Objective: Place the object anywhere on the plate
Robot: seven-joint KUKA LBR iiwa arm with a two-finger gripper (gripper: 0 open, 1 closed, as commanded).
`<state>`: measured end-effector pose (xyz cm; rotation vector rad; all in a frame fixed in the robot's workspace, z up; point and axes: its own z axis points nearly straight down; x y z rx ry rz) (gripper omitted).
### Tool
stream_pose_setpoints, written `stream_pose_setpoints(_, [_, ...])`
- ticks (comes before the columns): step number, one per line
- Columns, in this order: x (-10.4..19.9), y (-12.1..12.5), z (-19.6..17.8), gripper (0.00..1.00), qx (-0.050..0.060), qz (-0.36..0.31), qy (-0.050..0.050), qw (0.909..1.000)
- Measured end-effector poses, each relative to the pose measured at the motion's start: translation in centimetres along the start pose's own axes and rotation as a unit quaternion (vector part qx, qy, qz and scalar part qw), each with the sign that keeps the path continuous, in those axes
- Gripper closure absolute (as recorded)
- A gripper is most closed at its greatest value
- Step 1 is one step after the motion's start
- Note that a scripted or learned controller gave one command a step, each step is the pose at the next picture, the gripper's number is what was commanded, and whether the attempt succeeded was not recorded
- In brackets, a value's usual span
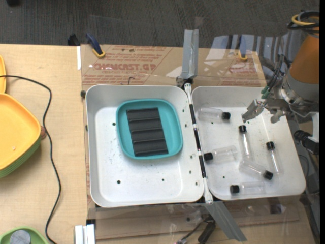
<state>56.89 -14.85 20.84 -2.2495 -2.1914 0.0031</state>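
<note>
Metal fingers point(253, 111) stood spread apart with nothing between them, the gripper point(263, 112) hovering over the upper right part of the right bin point(299, 184), at the frame's right. Just below lay several clear vials with black caps; the nearest vial point(245, 139) sat below and left of the fingertips, apart from its neighbours. Judging from this, a good pick meant descending square across that tube's width, closing mid-body, not on the cap. The teal plate point(175, 131), bearing a dark ribbed insert point(146, 131), waited in the left bin point(96, 151).
</note>
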Motion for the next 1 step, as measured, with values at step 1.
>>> stream_pose_setpoints(1, [-4.42, 0.07, -15.95, 0.00, 0.000, 0.101, -0.001, 0.9949])
